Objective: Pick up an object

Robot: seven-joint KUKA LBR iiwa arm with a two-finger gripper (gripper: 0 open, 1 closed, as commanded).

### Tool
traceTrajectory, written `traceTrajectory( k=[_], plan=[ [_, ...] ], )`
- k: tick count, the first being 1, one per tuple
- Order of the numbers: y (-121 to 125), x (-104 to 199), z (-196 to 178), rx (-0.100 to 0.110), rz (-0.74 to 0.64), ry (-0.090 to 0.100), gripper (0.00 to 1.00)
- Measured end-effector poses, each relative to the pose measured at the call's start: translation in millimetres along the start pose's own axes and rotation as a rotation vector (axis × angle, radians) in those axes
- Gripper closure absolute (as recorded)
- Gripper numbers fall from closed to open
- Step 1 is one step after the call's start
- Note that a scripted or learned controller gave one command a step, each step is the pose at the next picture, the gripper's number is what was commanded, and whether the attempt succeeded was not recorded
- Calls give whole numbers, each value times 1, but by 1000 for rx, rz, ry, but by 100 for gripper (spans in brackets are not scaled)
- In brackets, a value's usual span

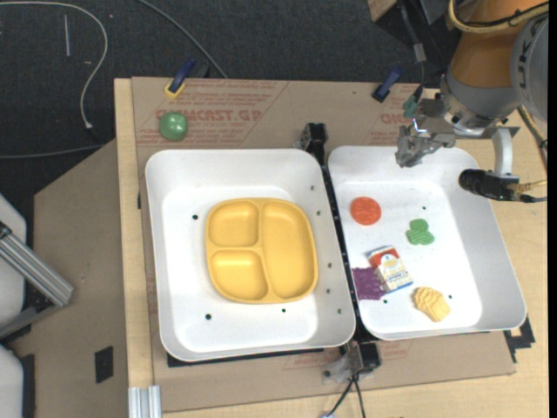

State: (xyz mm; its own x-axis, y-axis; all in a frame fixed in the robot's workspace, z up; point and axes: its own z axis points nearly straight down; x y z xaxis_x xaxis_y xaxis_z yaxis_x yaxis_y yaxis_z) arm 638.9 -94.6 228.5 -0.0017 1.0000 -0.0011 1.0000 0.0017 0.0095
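Observation:
In the right bin [487, 259] lie a red disc [365, 211], a green toy piece [419, 232], a small red, white and blue carton [391, 267], a purple piece [367, 283] and a yellow ridged piece [431, 303]. My gripper [411, 151] hangs over the bin's far left corner, well behind the red disc. Nothing shows between its fingers. From this angle the finger gap is too small to read.
The left bin [174, 233] holds a yellow divided plate [260, 249]. A green ball [173, 126] rests on the cardboard behind the left bin. Blue clamps [181, 77] hold the board's far edge.

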Motion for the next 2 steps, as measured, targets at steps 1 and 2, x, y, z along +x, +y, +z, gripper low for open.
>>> traceTrajectory(
  k=[1,2],
  plan=[
    [1,0,1,7,1,1,100],
    [-3,57,-10,9,-5,4,100]
  ],
)
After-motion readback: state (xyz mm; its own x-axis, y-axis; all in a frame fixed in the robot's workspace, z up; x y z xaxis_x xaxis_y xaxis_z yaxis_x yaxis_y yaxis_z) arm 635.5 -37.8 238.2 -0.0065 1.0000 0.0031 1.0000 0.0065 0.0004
